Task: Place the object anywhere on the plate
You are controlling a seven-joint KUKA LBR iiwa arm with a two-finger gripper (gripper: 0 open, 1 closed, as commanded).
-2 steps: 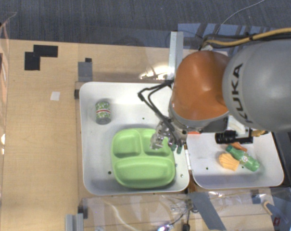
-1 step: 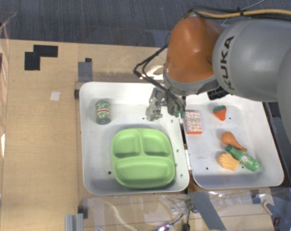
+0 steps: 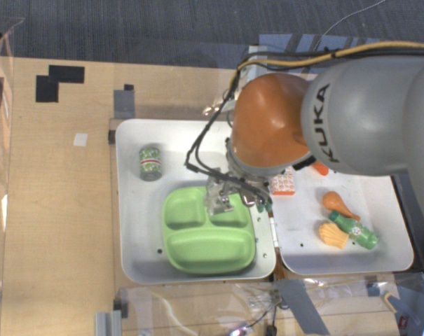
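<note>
While claw [image 3: 224, 203] hangs over far-right compartment of green plate [image 3: 206, 247], cannot tell whether it is open, closed or gripping anything; metal parts blur together. Which object is meant: unclear. Candidates: small can [image 3: 150, 162] in left bin, far-left of plate, well apart; likely light, stiff, smooth, best pinched across round sides. Right bin: drumstick [image 3: 338, 204], green bottle [image 3: 354, 232], yellow toy [image 3: 331, 236], red-white box [image 3: 284, 183]; toy-like, probably light. Arm [image 3: 352, 110] covers bin divider; cables dangle near plate

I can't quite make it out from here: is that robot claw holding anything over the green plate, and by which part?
Cannot be told. The gripper sits over the green plate, but nothing recognisable shows between its tips.
</note>
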